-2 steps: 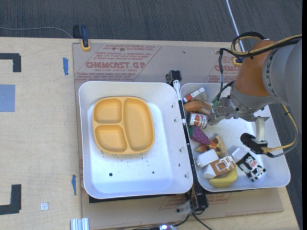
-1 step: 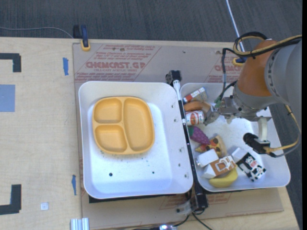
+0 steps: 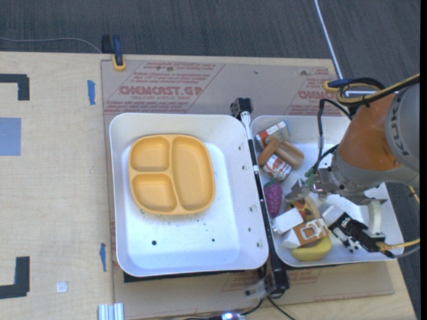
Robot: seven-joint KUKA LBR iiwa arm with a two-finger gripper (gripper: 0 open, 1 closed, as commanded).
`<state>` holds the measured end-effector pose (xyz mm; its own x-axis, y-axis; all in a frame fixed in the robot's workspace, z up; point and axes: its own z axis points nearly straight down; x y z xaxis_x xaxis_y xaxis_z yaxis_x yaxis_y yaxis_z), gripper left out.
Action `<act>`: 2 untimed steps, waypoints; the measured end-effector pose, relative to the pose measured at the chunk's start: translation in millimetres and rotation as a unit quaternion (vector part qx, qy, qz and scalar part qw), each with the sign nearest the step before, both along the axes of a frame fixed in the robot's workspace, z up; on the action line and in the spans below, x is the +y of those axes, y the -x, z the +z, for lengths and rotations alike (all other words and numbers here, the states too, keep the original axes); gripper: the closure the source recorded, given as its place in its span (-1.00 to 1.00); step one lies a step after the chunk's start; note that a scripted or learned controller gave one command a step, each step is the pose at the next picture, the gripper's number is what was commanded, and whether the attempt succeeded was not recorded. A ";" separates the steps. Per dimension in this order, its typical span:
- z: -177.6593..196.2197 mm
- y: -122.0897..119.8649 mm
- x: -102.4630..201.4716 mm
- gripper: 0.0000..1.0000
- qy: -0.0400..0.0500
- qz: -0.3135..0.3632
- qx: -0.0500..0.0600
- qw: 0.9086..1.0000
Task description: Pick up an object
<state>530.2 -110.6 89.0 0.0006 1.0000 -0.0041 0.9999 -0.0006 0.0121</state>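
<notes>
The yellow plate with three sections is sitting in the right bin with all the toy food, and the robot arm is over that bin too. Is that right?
Not quite. The camera view shows the yellow plastic plate with three sections lying in the left white bin, by itself. The toy food, like the yellow banana, is in the right white bin, and the grey and orange robot arm is over that right bin.

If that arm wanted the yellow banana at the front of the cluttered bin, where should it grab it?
Probably across the middle of the banana, coming straight down from above. It lies flat along the near wall of the right bin, so its narrow width suits a two-finger pinch. A small carton sits against its far side, leaving little room for a finger there, so gripping nearer the right end looks safer.
</notes>
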 end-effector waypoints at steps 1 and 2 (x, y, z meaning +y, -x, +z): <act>0.0 46.6 -23.8 -1.00 0.000 0.000 -0.001 1.000; 10.8 45.1 -26.2 1.00 0.003 -0.002 -0.005 1.000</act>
